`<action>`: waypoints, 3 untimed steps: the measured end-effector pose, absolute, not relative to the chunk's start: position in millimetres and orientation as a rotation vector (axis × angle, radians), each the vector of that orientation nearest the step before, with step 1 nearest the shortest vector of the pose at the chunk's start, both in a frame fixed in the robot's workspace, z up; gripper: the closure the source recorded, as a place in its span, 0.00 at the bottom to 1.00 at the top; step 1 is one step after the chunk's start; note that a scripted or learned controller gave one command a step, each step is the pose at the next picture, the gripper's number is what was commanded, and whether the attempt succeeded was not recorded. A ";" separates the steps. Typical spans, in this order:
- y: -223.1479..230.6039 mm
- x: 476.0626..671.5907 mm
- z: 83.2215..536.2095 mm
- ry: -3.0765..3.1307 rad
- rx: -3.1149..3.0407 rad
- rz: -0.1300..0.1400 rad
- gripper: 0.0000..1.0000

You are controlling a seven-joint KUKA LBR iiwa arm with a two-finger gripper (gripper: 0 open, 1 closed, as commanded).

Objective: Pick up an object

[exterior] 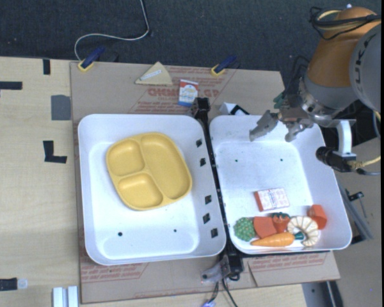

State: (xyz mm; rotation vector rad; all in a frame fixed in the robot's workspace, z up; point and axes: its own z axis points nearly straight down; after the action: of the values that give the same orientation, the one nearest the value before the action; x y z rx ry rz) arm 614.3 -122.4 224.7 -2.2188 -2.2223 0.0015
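My gripper hangs over the far edge of the right bin, its two grey fingers spread open with nothing between them. Near that bin's front lie a small red and white packet, an orange carrot, a green leafy piece, a red block, a white and orange shell-like piece and an orange-red cube. All of these lie well in front of the gripper.
The left bin holds a yellow three-compartment plate. Behind the bins on the cardboard lie a triangular wedge and a small red and white carton. A black clamp strip runs between the bins.
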 end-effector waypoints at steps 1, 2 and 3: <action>-134.0 545.3 153.8 -2.219 -2.219 0.004 0.00; -139.1 530.7 90.3 -2.233 -2.233 -0.008 0.00; -138.5 532.7 102.0 -2.235 -2.235 -0.015 1.00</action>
State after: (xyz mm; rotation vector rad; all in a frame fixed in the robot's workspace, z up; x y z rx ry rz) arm 532.7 -138.5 102.0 -2.2350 -2.2350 -0.0146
